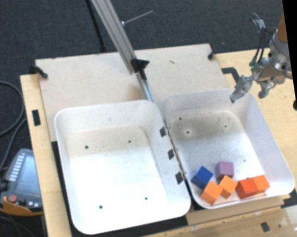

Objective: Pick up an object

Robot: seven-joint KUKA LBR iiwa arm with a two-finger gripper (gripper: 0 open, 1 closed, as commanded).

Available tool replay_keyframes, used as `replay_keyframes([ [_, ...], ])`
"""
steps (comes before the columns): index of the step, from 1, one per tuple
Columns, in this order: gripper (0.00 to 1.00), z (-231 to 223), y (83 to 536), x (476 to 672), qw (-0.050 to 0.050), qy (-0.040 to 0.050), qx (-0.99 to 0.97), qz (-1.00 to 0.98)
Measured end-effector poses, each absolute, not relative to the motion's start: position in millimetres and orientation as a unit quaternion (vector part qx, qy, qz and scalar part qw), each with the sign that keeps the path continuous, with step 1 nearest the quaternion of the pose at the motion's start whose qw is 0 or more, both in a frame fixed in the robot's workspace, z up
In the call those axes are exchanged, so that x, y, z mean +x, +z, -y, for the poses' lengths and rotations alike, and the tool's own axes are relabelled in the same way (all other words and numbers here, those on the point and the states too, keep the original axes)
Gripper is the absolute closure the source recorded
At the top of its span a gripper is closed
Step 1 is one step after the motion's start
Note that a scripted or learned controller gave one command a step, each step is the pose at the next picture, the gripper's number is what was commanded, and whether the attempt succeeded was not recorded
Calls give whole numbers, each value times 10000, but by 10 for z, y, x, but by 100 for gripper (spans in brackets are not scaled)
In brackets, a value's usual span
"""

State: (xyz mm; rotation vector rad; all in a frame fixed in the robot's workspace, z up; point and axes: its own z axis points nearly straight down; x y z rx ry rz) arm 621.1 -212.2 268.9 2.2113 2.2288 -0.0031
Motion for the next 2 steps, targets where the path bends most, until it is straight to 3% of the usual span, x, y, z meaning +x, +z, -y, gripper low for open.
replay_keyframes([
  [1, 0, 1930, 1721, 5463, -42, -23, 7073, -7069],
  [2, 0, 1384, 979, 4932, 39, 9, 7078, -7065],
])
